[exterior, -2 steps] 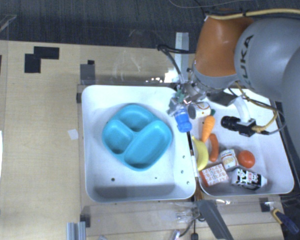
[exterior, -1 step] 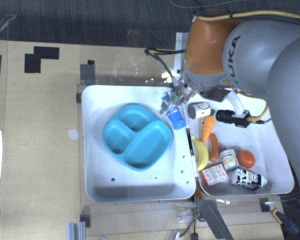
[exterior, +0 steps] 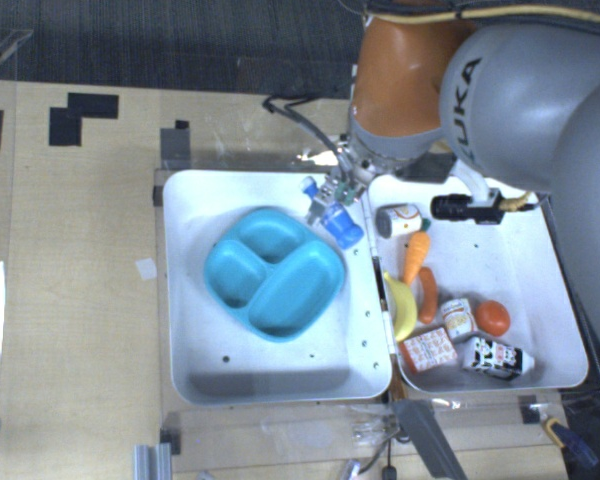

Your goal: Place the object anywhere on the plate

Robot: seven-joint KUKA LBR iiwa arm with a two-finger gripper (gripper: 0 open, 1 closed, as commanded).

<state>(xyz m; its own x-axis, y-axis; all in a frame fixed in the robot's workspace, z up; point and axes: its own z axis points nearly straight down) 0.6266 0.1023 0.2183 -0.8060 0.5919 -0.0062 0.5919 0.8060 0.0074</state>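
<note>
The big grey arm [exterior: 520, 78] comes in from the right, and you can read part of the word KUKA in black letters on its side. Under its orange band [exterior: 400, 68] sits the gripper [exterior: 332, 200], over the far right corner of the left bin [exterior: 270, 378]. A small blue object [exterior: 342, 228] sits right at the gripper tip, and it looks pinched between the fingers, but it is too small and blurry to say what it is. The blue plate [exterior: 275, 273] has three sections and lies in the middle of the left bin. The plate is to the left of the gripper and a bit nearer to us, and its far right edge is just beside the blue object. So I think the coming move is a short one, left and toward us, then let go over the plate. The right bin [exterior: 565, 368] holds toy food: a yellow banana [exterior: 404, 308], an orange carrot [exterior: 415, 256], a sausage [exterior: 428, 293], a red tomato [exterior: 493, 318], a small can [exterior: 457, 318], a red and white box [exterior: 428, 348] and a black and white carton [exterior: 495, 358]. These have labels, but the writing is too small to read.
</note>
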